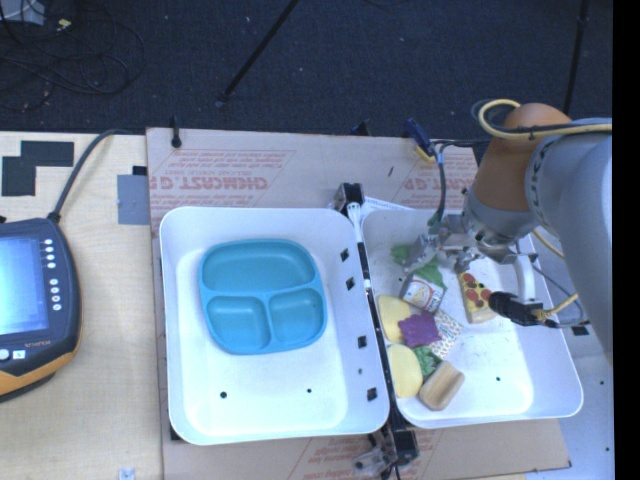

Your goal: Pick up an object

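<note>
The right bin holds several small toys. A green piece lies at its far left, with a small labelled can just in front of it. To the can's right lies a pizza slice. Nearer the front are a yellow fruit, a purple piece, a second yellow fruit and a tan bread roll. My gripper hangs over the bin's far side, between the green piece and the pizza slice, just above the can. I see nothing held in it.
The left bin contains a blue divided plate. A divider with black clips separates the two bins. A teach pendant lies on the bench at far left. Cables trail from the arm over the right bin's right side.
</note>
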`<state>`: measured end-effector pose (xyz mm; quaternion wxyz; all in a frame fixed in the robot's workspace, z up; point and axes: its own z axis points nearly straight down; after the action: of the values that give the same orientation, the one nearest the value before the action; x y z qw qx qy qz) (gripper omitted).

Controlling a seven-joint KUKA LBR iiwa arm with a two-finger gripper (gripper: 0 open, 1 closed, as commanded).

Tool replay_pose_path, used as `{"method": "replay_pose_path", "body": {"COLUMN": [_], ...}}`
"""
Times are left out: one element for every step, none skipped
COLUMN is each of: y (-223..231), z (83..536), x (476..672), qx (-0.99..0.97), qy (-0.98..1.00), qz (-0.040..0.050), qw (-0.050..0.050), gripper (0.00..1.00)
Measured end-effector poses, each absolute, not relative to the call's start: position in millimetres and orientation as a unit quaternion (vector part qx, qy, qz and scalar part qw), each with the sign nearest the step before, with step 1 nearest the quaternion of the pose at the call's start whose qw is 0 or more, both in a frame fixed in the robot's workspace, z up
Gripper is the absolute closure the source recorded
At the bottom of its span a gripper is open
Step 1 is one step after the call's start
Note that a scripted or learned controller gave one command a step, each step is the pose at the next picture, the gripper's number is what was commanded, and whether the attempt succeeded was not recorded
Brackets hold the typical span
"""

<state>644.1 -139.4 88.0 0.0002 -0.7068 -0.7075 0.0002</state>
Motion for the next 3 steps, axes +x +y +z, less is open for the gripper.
{"method": "replay_pose_path", "body": {"y": [-140,-140,-169], "z": [99,98,88], "x": [644.3,644.3,644.4], "qx": [-0.707,-0.707,-0.706], "qy": [-0.707,-0.708,-0.708], "qz": [-0.0002,0.0,0.0001], "qw": [0.001,0.001,0.0], "gripper": [1.0,0.0,0.0]}}
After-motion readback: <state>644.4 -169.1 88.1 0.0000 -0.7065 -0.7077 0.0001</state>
